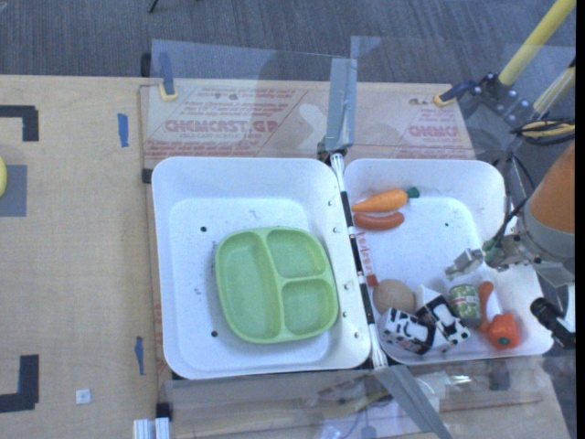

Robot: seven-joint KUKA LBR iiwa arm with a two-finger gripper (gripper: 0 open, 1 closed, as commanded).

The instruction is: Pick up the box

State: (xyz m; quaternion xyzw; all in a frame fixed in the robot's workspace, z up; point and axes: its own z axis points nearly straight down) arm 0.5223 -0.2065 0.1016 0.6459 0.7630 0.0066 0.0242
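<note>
Looking down from the fixed overhead camera, the small box with a black-and-white cow-patch print [422,328] lies in the near part of the right-hand shallow white bin [430,174], close to its front wall. Its long axis runs roughly left to right, tilted slightly. A beige egg-shaped object [394,295] sits just beside it on the far left, and a small can with a green label [465,302] sits just to its right.

The silver two-finger gripper [468,262] hangs over the same bin, entering from the right. The box lies nearer the camera and slightly left of it, so the coming move probably calls for a short shift that way, then a descent. Whether its grasping end is spread or pressed together cannot be told; nothing is visibly held.

Red lettering on the cardboard sheet [228,122] beyond the bins is mirrored and not legible.
</note>
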